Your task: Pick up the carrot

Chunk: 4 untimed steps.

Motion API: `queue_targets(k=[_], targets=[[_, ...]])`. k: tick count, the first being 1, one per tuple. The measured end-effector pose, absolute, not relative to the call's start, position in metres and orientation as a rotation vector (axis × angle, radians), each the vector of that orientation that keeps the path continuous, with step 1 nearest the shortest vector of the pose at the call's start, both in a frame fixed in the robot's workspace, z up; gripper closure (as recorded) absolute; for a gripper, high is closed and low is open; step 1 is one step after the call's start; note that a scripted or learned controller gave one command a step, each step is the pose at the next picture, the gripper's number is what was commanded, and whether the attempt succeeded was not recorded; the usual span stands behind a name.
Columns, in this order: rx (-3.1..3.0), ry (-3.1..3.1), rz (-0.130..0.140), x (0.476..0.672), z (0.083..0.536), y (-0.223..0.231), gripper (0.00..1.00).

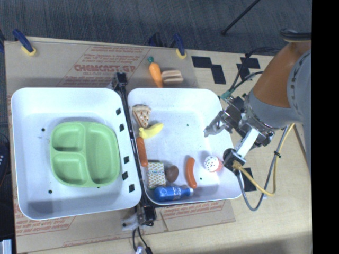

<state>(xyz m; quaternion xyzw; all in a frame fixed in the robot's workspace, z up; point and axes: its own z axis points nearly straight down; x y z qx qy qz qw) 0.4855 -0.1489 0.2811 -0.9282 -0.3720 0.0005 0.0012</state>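
Note:
The carrot (154, 73), orange with a green top, lies on the bench just behind the right bin (175, 95), outside both bins. A tan bun-like piece (172, 77) lies right beside it. My gripper (213, 128) hangs over the right side of the right bin, well to the right of the carrot and nearer the front. Nothing shows in its grasp.
The right bin holds a cracker (141, 114), a banana (150, 130), two sausages (142, 151) (190, 172), a spotted white ball (212, 164), a small box (155, 173), a brown lump (171, 172) and a blue bottle (170, 193). A green divided plate (85, 153) sits in the left bin.

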Motion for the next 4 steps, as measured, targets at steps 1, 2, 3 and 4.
queue_targets(k=[1, 2, 3, 4], targets=[[-2.845, -1.327, 0.002, 0.476, 0.342, -0.206, 0.0], [-2.946, -1.074, 0.005, 0.476, 0.224, -0.187, 0.0], [-3.067, -0.667, 0.004, 0.477, 0.281, -0.159, 0.0], [-2.949, -1.068, 0.008, 0.475, 0.132, -0.197, 0.0]])
